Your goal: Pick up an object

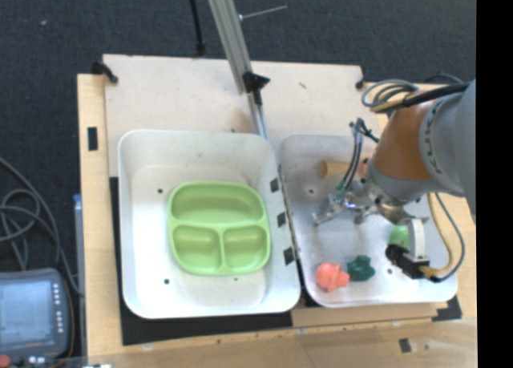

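In the right bin (298,198) the grey arm comes in from the right, and my gripper (333,211) hangs low over the bin's middle floor. An orange-pink toy (330,276) lies near the front edge, with a dark green toy (362,268) touching its right side. Both sit below the gripper and apart from it. A light green piece (398,235) shows just under the wrist at the right. A tan piece (334,168) lies toward the back of the bin, above the gripper. I see nothing held in the gripper.
The left bin (144,198) holds a green three-compartment plate (218,227). A slanted metal pole (232,34) rises behind the bins. Black cables (417,266) loop from the wrist over the right bin's front right corner.
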`<state>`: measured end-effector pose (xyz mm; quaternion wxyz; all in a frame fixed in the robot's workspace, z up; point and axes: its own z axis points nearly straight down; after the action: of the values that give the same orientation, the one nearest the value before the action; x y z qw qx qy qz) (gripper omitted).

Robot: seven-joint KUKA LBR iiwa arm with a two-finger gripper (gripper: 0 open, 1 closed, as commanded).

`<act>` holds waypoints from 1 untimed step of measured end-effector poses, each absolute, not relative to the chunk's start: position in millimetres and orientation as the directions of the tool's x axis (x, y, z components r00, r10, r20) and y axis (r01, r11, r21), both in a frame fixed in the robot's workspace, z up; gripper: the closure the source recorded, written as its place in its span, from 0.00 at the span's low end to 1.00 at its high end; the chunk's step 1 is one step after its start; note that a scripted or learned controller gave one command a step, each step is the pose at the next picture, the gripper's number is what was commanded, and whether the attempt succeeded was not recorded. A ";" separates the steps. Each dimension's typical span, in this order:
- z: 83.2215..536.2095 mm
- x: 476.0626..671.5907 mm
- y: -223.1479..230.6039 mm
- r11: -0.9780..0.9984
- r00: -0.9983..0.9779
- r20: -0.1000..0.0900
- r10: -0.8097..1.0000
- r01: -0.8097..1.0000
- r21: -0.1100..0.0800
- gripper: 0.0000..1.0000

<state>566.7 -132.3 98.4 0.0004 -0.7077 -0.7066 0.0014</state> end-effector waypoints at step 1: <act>112.1 568.5 -133.3 -0.007 0.007 -0.001 1.000 1.000 0.005 1.00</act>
<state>568.5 -133.3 112.1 -0.0021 -0.7096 -0.7046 -0.0013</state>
